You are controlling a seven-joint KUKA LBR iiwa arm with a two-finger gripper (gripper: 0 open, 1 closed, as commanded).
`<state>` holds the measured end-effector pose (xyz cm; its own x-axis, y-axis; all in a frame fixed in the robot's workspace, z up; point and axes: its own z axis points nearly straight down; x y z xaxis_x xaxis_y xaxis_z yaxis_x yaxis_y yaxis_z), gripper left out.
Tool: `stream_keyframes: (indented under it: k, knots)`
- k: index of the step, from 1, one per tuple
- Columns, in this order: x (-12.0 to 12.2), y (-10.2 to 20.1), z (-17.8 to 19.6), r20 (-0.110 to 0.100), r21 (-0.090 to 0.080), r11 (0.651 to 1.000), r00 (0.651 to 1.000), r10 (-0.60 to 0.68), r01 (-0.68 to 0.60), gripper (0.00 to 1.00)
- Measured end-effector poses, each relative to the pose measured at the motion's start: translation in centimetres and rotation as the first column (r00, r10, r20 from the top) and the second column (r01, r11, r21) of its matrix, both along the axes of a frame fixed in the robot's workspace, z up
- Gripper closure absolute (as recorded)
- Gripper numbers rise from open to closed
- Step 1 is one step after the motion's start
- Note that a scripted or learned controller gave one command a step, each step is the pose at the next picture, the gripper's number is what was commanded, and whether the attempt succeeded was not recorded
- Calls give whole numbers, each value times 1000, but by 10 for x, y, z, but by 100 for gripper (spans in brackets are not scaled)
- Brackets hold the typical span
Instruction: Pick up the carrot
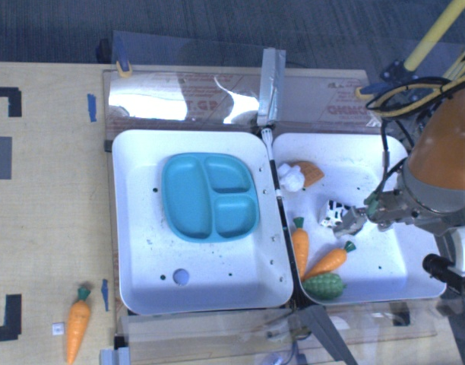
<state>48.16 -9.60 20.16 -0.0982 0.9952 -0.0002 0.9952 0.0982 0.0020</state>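
Note:
Two orange carrots lie in the right bin [384, 276]. One carrot [299, 248] lies lengthwise against the bin's left wall, and the other carrot [329, 261] lies slanted just right of it, green top pointing up-right. A third carrot [78, 322] rests on the wooden bench outside the bins at the lower left. My gripper [354, 223] hangs over the middle of the right bin, just above and right of the slanted carrot and beside a black-and-white toy [333, 214]. Nothing shows as held by it.
A green bumpy vegetable [324, 285] sits at the right bin's front edge under the carrots. A white-and-orange cone toy [301, 175] lies at the bin's back left. The left bin [134, 226] holds a blue divided plate [210, 196] and a small round disc [181, 277].

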Motion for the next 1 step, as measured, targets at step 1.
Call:
stream_keyframes:
  k: [1]
  knots:
    - [-1,-15,-112,2,-1,996,996,90,-90,0]
